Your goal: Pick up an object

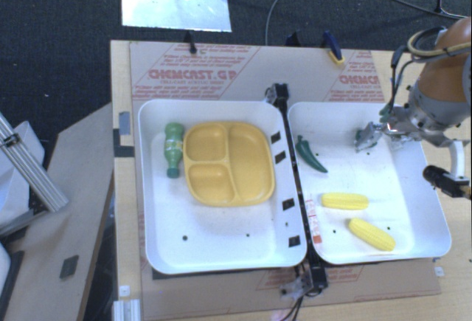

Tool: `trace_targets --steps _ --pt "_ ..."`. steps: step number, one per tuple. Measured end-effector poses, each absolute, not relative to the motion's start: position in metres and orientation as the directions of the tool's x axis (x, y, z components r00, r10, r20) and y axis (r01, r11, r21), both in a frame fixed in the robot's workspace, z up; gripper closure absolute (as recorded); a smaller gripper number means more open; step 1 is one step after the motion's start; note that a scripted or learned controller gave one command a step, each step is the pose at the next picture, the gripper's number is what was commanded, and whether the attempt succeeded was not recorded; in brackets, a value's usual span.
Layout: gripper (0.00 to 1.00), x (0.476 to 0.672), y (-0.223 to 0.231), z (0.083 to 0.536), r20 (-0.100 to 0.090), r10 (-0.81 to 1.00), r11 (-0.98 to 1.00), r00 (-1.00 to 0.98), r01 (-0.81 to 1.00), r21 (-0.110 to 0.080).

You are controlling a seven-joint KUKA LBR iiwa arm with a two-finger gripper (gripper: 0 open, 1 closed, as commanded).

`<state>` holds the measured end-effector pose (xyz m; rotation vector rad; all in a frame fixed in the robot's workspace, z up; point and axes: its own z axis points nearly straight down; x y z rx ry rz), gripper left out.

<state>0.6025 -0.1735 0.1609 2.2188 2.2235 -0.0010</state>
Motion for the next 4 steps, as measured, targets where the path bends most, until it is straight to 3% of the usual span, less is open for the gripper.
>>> trace_targets --steps 2,3,4 --pt "0.00 0.613 -0.172 0.084 -0.001 1.000 0.005 -0.005 1.000 0.001" --pt "1.00 0.614 -0.172 0.096 -0.002 1.000 0.007 -0.007 1.000 0.005" --pt "1.00 0.606 -0.170 0.151 -0.001 1.000 0.003 -0.003 1.000 0.004"
